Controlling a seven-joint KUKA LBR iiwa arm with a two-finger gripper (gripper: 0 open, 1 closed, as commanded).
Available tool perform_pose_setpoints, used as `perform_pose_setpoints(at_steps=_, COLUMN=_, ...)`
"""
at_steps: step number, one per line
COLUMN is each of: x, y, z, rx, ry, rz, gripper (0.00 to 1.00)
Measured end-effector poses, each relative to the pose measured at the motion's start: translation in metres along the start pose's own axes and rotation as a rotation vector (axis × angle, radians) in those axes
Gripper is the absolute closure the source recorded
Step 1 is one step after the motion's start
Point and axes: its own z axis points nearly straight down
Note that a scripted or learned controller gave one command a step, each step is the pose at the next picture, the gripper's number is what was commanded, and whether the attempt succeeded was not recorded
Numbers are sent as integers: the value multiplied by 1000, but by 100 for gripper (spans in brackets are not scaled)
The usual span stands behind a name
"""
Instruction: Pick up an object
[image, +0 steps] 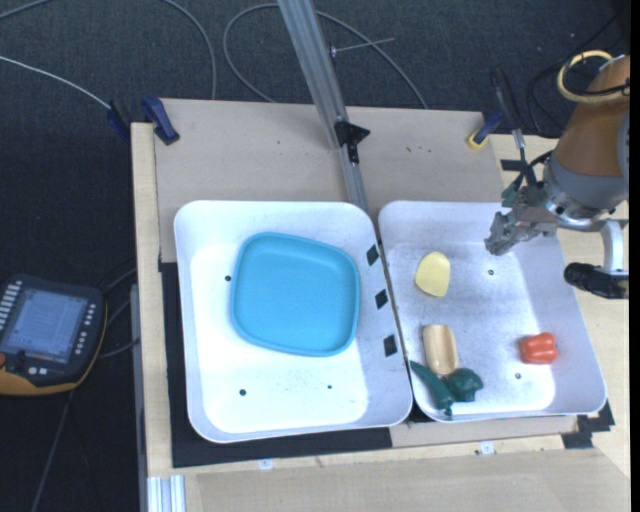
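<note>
Hand (502, 238) sits over the right bin (560, 300), near its upper right corner; can't tell its state from this angle. Right bin contents: yellow piece (433, 273) up-centre, tan cylinder (439, 347) below it, touching a dark green object (450, 385) at the near rim, red-orange piece (537, 347) well right. Left bin (200, 300) holds a blue plate (296, 293).

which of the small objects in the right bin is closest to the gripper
The pale yellow piece, lying up-left of the tan, green and orange ones, closest to the gripper.
</note>
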Motion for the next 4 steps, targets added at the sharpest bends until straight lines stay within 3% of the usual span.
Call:
perform_pose_setpoints(at_steps=1, x=0, y=1, z=-40, rx=1, ry=0, rz=0, gripper=100)
perform_pose_setpoints(at_steps=4, x=159, y=-52, z=-53, rx=5, ry=2, rz=-4, gripper=100)
